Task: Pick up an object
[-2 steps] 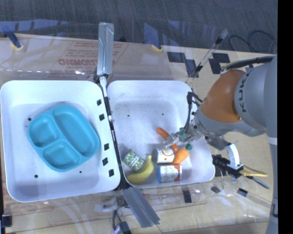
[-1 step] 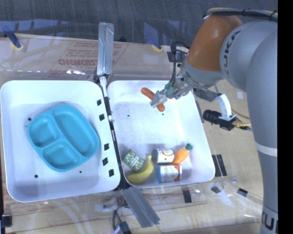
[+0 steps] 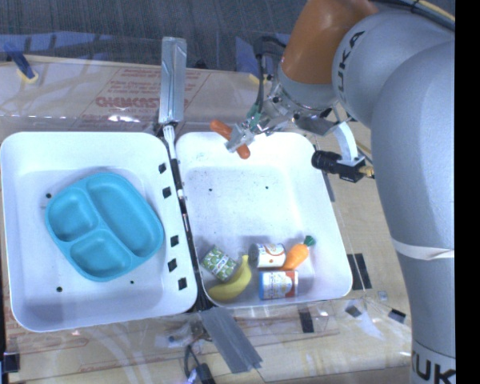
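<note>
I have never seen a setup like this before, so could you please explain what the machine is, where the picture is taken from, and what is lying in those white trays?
The large grey shape with the orange band is a robot arm reaching in from the right. Its gripper, a two-finger claw with orange tips, sits above the far edge of the right bin; I see nothing between its fingers. One fixed camera looks down on the bench at a slant.

The left bin holds a blue divided plate. Clustered at the right bin's near edge are a banana, a toy carrot, two small cans and a small green-patterned item.
</note>
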Motion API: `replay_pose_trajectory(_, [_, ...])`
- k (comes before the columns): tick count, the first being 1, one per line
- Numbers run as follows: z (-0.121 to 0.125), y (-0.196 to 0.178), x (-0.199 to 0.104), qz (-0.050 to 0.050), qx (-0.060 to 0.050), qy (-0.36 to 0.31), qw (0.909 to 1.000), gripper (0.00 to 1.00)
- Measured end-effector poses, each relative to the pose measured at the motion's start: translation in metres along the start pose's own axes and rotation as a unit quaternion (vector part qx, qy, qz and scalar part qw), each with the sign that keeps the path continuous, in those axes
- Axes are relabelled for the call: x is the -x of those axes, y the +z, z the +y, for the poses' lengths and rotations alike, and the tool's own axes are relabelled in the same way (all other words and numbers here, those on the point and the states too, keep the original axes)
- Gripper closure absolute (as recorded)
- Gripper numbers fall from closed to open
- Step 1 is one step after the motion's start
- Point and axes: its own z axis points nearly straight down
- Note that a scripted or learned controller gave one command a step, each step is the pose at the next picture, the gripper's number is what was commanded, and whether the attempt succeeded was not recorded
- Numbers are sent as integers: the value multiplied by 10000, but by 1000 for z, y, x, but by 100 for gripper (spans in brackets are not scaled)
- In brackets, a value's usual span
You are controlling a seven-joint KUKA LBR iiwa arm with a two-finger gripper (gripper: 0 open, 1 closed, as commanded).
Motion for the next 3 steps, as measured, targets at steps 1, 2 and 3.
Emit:
replay_pose_trajectory(1, [0,-10,0,-7,-3,-24,10000,100])
replay_pose_trajectory(2, [2,-21,0,-11,1,-54,10000,100])
replay_pose_trajectory(3, [3,-31,-1,-16,10,-83,10000,100])
